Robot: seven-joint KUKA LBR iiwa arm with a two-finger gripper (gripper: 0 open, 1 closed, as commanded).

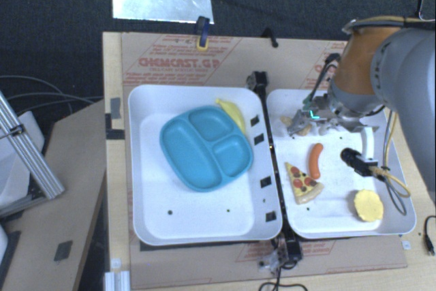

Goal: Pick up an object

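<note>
My gripper (298, 125) is low in the upper left part of the right bin (340, 221), with the grey arm reaching in from the right. A small tan shape lies right at its tip, and I cannot tell whether this is an object or part of the gripper. An orange-red sausage (315, 159) lies just below and right of the gripper, apart from it. A pizza slice (303, 182) lies nearer the front, and a yellow round piece (368, 205) sits at the bin's front right.
The left bin (157, 215) holds a blue divided plate (205, 147) with a yellow banana-like piece (232, 111) at its upper right edge. A black-clipped divider (266, 146) separates the two bins.
</note>
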